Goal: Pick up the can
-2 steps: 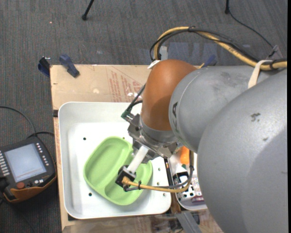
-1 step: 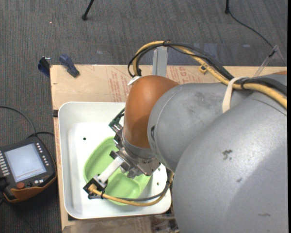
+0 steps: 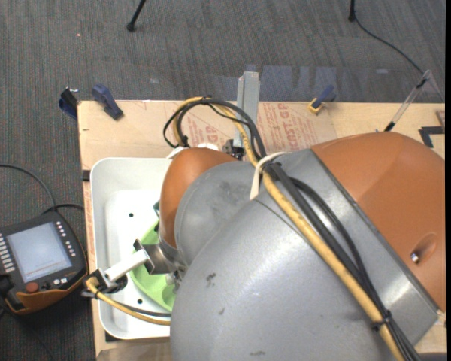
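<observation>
Arm [image 3: 301,262] hides most of the white bin [image 3: 109,201]; can's place unclear, end effector state can't tell. Green object [image 3: 152,280] beside it. Can likely light, stiff, slick: grip mid-body.

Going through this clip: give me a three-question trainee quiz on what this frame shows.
1. True or false: the arm covers much of the white bin.
2. What colour is the item showing under the arm in the bin: A) green B) red C) blue?
3. What lies on the floor left of the bench?

Key:
1. True.
2. A, green; what it is cannot be told.
3. A handheld pendant with a lit screen.
</observation>
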Robot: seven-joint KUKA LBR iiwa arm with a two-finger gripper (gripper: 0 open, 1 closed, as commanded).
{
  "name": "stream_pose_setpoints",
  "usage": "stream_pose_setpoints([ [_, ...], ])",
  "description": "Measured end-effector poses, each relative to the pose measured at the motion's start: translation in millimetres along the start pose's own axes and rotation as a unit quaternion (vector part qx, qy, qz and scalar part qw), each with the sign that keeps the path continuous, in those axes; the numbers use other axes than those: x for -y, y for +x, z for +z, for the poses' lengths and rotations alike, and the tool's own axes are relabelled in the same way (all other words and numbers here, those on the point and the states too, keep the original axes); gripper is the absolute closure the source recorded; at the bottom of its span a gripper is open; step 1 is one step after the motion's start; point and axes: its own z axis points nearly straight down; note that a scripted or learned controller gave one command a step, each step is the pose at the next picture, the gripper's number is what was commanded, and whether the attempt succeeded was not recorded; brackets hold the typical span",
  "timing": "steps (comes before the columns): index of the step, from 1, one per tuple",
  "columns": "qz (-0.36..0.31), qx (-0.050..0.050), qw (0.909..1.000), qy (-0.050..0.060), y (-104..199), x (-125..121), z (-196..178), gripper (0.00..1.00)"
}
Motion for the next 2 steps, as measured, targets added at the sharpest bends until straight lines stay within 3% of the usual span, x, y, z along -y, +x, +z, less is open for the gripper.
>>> stream_pose_setpoints([
  [1,-0.154,0.0,0.9881,-0.002,5,16,-96,1.0],
  [2,-0.114,0.001,0.9935,0.0,-14,-34,-13,1.0],
])
